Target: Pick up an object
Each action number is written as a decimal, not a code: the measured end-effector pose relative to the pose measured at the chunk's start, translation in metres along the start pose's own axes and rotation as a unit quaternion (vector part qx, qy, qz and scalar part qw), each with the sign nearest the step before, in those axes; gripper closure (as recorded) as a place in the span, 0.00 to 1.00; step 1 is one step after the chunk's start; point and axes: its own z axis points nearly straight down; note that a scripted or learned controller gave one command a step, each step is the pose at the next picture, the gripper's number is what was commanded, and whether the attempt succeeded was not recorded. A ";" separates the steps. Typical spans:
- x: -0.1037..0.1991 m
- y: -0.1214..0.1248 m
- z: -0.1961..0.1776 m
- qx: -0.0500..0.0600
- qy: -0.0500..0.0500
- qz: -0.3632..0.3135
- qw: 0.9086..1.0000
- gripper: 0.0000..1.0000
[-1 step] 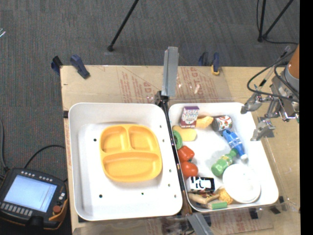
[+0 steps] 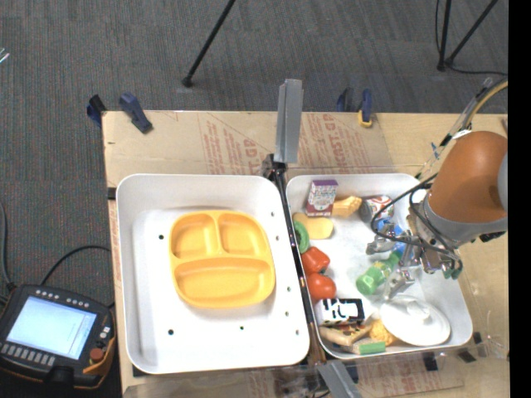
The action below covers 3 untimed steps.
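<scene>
The right bin [image 2: 398, 178] holds a jumble of toy food. My gripper [image 2: 397, 265] hangs low over its right half, under the orange band of the arm [image 2: 469, 185]. Just left of the gripper lies a green piece [image 2: 370, 281], touching or nearly touching it. Below the gripper rests a white round dish [image 2: 416, 322]. A blue item [image 2: 387, 223] sits just above the gripper, partly hidden by the wrist. I see nothing clearly lifted between the metal parts.
A yellow divided plate [image 2: 221, 257] lies in the left bin [image 2: 133, 305]. In the right bin are a purple-and-white carton [image 2: 322, 196], a yellow block [image 2: 348, 206], two red pieces [image 2: 315, 261], a black-and-white box [image 2: 343, 309] and snack pieces [image 2: 357, 335].
</scene>
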 end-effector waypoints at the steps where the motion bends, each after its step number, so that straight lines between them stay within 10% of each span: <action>1: 0.006 0.077 0.003 0.003 -0.007 -0.118 0.993 0.00; 2: -0.061 0.090 -0.008 0.003 -0.008 -0.197 0.980 0.00; 3: -0.067 0.011 0.003 0.004 -0.007 -0.192 0.981 0.00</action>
